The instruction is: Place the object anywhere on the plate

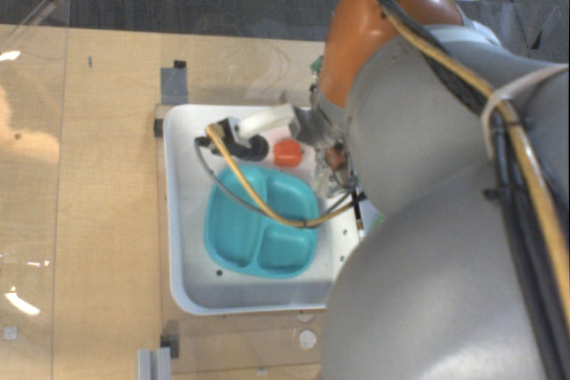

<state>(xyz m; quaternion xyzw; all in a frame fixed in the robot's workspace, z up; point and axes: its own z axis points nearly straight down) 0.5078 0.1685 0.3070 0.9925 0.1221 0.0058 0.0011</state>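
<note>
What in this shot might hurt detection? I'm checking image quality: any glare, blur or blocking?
Camera view: the arm sits close to the lens, large and soft-edged, covering the right side and part of the white bin; bright glare streaks lie on the bench at left; the teal plate and the small red object are evenly lit but slightly soft.

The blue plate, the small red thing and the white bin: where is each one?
blue plate [233,231]: camera view, its left compartment.
small red thing [287,154]: camera view, its top.
white bin [183,191]: camera view, its bare left wall.
</note>
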